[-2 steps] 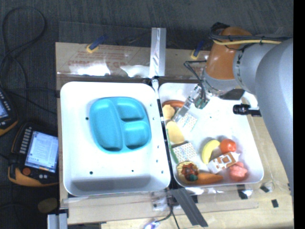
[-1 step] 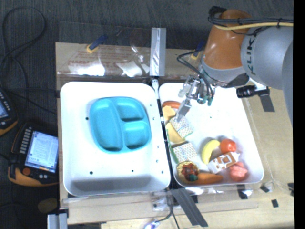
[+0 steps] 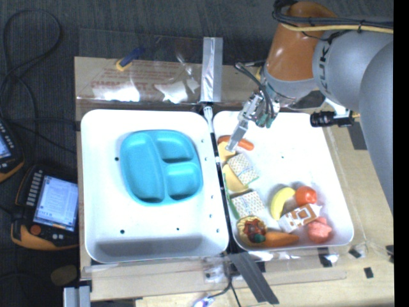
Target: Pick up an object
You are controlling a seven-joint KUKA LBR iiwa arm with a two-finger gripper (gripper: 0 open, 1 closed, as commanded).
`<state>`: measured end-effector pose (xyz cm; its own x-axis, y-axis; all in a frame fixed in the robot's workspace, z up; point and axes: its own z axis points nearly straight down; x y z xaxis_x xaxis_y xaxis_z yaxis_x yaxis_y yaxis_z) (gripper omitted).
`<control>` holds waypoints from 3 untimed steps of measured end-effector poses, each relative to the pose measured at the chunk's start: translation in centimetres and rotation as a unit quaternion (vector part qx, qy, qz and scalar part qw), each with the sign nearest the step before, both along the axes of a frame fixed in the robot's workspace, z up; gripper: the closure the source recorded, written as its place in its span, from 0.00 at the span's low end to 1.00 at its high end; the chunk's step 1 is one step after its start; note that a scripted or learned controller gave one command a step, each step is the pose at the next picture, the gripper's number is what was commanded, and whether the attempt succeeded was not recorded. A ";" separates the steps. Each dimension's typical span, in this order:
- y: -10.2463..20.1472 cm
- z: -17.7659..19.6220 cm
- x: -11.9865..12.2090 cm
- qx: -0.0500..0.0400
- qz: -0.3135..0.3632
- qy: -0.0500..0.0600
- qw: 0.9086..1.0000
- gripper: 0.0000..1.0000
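From above, my gripper (image 3: 237, 136) hangs low over the far left part of the right bin (image 3: 332, 171), reaching in from the right under the orange band (image 3: 295, 40). Its slim tip points down toward a small orange piece (image 3: 245, 145) lying near the bin's left wall; I cannot tell whether the tip touches it, nor whether my tool is released or clenched. Nothing shows as grasped.

The rest of the objects lie toward the near side of the same bin: two patterned pouches (image 3: 243, 167) along the left wall, a banana (image 3: 282, 200), a tomato (image 3: 306, 194), a red-and-white toy (image 3: 299, 219), a pink piece (image 3: 320, 229), a carrot (image 3: 279, 238) and a round basket-like toy (image 3: 251, 228) in the near left corner.

The left bin (image 3: 102, 235) bears a blue tray (image 3: 161, 165) with compartments, lying flat at its middle.
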<state>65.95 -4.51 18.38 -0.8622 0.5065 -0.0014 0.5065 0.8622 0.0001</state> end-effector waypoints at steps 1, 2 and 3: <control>-2.6 0.0 -2.1 -0.001 -0.129 0.000 0.992 0.00; -5.2 -6.5 -1.9 -0.001 -0.253 0.002 0.967 0.00; -6.0 -9.4 -0.7 0.000 -0.449 -0.003 0.894 0.00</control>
